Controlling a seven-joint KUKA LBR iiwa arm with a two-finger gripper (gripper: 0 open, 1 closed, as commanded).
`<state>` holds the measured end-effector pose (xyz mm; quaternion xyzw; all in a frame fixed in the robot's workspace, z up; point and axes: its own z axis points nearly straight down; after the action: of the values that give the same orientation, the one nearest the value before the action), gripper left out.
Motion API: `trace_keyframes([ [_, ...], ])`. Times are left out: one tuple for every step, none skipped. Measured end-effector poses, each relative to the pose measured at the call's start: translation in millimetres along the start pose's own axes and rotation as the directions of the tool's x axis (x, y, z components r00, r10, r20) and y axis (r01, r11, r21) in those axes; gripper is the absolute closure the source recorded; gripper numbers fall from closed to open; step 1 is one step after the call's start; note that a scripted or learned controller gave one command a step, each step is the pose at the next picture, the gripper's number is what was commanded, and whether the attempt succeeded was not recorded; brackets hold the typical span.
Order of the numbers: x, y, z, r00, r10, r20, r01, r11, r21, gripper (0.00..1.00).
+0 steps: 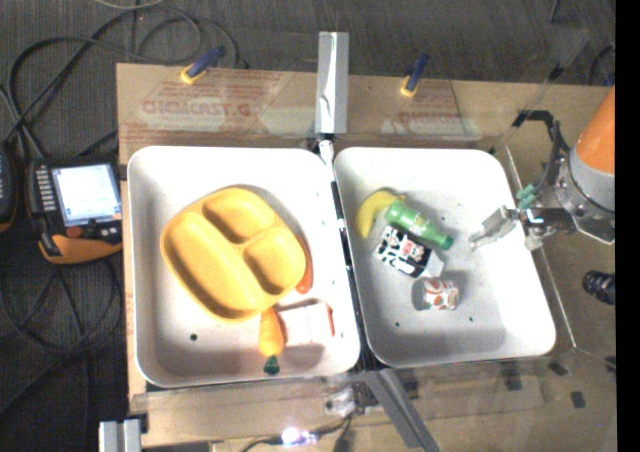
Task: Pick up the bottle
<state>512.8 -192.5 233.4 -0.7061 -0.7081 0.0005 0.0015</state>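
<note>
Arm's reaching in from 3 o'clock, wrist hanging low over the right bin point(520, 335) by its 3 o'clock rim. Gripper point(492, 228) is pointing toward 9 w/ nothing between its fingers; can't tell how wide. Green bottle point(420, 223) is lying near bin center, at 9 o'clock from gripper, apart.

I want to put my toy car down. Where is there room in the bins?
Right bin: bare floor along the near edge, below the small can. It is crowded around the green bottle. Left bin: the yellow tray takes most of it, leaving its near-left corner.
</note>
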Motion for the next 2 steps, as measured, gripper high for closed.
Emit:
trace_keyframes([
  [35,80,77,0.985,0.173,0.0,-0.173,0.985,0.001,0.0],
  [28,53,-29,0.992,0.126,0.003,-0.126,0.992,-0.002,0.0],
])
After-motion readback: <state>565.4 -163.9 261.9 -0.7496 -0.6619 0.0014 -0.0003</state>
